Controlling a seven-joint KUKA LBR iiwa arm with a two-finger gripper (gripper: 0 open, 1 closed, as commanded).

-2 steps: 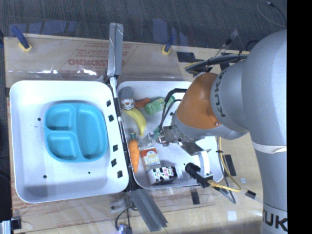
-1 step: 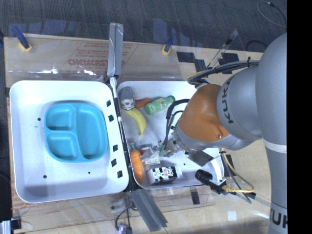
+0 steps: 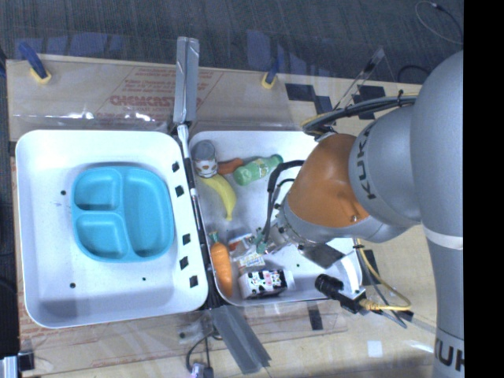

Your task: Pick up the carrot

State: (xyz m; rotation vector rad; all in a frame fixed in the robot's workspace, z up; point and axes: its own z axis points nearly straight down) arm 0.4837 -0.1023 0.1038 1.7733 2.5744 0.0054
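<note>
The carrot (image 3: pixel 222 268) is orange and lies lengthwise against the left wall of the right bin (image 3: pixel 315 142), near its front corner. My gripper (image 3: pixel 253 246) hangs low in that bin, just right of and slightly behind the carrot's top end. The orange-banded wrist (image 3: pixel 331 187) blocks the view behind it. Nothing shows the carrot lifted; it rests on the bin floor.
A yellow banana (image 3: pixel 221 194), a green bottle (image 3: pixel 257 169), a small grey can (image 3: pixel 205 157) and a black-and-white box (image 3: pixel 264 282) share the right bin. The left bin (image 3: pixel 47 290) holds a blue divided tray (image 3: pixel 122 211).
</note>
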